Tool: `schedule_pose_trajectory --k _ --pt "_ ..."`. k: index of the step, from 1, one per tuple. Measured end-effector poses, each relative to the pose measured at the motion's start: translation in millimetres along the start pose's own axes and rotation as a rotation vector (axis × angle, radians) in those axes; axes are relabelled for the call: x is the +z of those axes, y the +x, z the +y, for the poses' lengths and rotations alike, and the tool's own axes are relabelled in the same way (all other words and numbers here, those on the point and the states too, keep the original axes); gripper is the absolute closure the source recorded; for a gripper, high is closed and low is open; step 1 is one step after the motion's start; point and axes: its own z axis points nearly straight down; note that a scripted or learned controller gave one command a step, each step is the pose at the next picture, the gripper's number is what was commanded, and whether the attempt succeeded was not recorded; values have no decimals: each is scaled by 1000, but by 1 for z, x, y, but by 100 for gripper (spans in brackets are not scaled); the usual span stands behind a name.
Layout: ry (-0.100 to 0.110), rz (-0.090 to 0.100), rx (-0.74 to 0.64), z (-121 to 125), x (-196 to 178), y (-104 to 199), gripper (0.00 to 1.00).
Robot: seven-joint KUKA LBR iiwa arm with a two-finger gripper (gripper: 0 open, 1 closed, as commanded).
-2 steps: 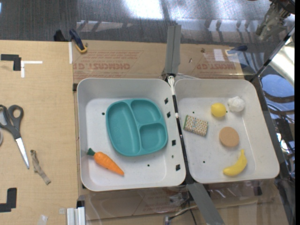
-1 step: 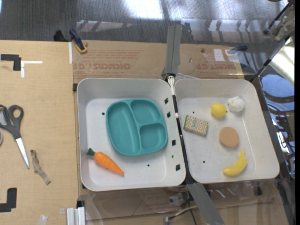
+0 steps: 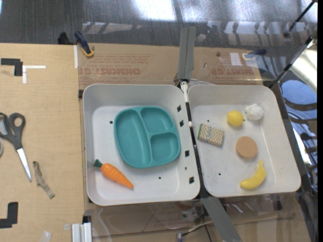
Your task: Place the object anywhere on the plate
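Nothing is sitting on the plate [image 3: 147,136] yet; grabbing the carrot [image 3: 116,175] beside it looks easiest. Gripper state: cannot tell.

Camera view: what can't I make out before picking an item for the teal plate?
- White lumpy object in the right white bin: too small and overexposed to identify.
- Small patterned rectangular block: print too fine to read.
- Teal divided plate: rim depth unclear from above.

Teal plate [image 3: 147,136] beside carrot [image 3: 115,174]; banana [image 3: 255,177], perhaps a lemon [image 3: 234,118], in right bin [image 3: 282,135].
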Motion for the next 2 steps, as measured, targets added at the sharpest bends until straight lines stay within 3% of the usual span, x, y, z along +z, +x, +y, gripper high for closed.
schedule_pose_trajectory --k 1,2 --pt "1 0 0 34 0 7 100" --pt "19 4 0 31 -4 10 100"
